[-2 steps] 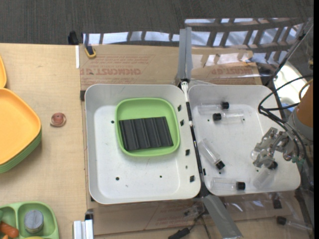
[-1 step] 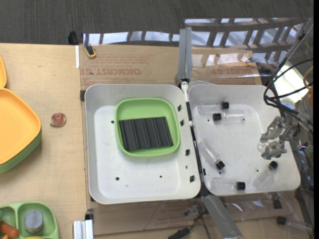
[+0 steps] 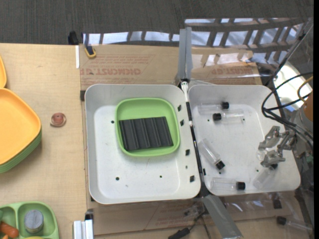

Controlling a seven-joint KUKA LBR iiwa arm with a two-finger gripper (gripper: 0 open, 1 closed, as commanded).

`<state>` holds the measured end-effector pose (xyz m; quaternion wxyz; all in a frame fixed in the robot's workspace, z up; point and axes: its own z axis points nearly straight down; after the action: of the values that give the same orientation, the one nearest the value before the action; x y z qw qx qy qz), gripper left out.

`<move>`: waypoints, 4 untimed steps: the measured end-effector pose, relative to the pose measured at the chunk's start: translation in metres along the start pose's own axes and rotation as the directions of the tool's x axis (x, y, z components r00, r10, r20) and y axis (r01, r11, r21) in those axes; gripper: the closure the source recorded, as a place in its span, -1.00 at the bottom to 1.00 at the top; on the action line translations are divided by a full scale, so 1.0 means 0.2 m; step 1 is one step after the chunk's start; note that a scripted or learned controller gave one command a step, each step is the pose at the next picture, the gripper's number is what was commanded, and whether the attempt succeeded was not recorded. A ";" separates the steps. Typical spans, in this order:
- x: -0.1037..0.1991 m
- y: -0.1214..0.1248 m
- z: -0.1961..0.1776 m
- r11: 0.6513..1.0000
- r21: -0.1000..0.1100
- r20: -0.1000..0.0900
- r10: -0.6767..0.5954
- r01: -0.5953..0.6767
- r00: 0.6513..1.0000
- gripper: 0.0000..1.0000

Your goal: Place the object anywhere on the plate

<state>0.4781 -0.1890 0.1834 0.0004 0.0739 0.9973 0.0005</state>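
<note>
Red printing runs along the flattened cardboard (image 3: 134, 63) lying at the far edge of the bench, behind the left bin (image 3: 99, 183). It sits upside down from here and looks like "CHEMGLASS", with a smaller line under it too fine to read. A second red mark on the cardboard behind the right bin (image 3: 279, 183) is illegible.

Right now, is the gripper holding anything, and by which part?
Cannot tell. The gripper is low at the right bin's right side, above a clear tube, but whether anything sits between its fingers isn't visible.
</note>
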 end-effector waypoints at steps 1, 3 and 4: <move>0.01 0.10 -0.20 0.999 0.001 0.003 -0.055 0.055 0.998 1.00; -0.02 0.04 -0.08 0.966 0.001 0.003 -0.259 0.259 0.966 1.00; -0.04 0.06 -0.05 0.940 0.000 0.001 -0.342 0.342 0.940 1.00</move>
<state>0.4876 -0.1792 0.1940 0.0011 -0.1003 0.9950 0.0003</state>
